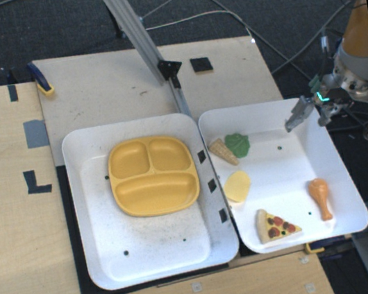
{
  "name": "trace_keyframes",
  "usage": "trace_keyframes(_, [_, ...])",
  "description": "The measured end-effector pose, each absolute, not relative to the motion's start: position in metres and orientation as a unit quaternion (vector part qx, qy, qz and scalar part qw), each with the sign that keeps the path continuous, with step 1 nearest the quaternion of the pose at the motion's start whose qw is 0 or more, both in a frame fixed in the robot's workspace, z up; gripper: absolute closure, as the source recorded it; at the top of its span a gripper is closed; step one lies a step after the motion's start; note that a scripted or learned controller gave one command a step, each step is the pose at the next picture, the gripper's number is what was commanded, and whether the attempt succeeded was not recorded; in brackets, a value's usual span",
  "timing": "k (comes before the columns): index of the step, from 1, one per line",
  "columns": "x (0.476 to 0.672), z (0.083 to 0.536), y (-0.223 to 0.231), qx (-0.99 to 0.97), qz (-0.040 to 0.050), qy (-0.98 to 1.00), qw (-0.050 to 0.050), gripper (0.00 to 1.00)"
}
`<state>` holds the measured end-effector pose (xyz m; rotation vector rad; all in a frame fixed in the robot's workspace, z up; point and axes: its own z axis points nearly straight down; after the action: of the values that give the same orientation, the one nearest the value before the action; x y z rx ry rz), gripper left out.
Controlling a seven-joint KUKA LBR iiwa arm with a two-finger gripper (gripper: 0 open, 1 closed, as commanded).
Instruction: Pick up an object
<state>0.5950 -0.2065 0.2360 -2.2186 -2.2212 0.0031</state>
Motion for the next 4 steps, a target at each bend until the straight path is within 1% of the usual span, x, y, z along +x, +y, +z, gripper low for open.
trace_keyframes(1, [0.595, 0.237, -0.207, -0.707, 0.0005, -0.708, 0.000, 0.00])
trace_keyframes(2, [0.595, 0.172, -0.207, -0.707, 0.0025, -0.707, 0.003, 0.00])
trace_keyframes(3, [0.593, 0.110, -0.198, -0.706, 0.0022, -0.708, 0.003, 0.00])
trace_keyframes(4, [0.594, 0.085, -0.198, -0.707, 0.0007, -0.708, -0.001, 0.00])
